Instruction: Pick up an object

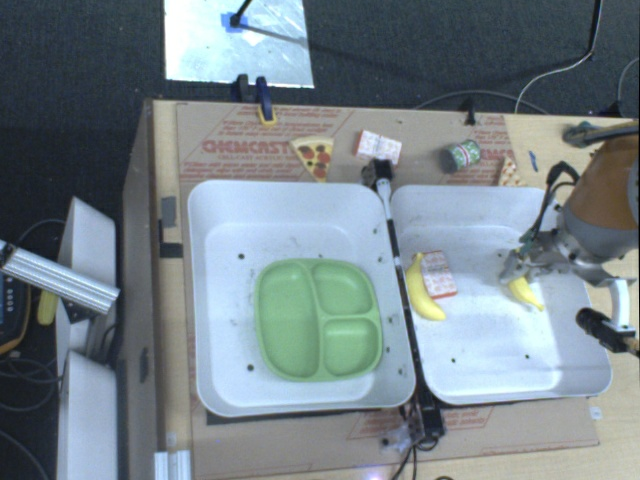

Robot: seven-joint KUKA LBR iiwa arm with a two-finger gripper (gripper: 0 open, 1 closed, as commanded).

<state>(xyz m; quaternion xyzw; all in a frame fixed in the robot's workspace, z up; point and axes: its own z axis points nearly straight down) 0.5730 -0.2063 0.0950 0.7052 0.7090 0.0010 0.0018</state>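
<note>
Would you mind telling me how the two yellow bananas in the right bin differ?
The left banana lies in full view by the bin's left wall, beside a small packet; the right banana sits under the gripper, partly covered. The left banana looks longer and runs nearly straight down the picture; the right one slants. Both are yellow and lie in the right bin.

Two bins (215,218), two bananas (424,293), one green tray (320,318), one small box (438,275), one can (463,154), one pizza slice (313,155).
</note>
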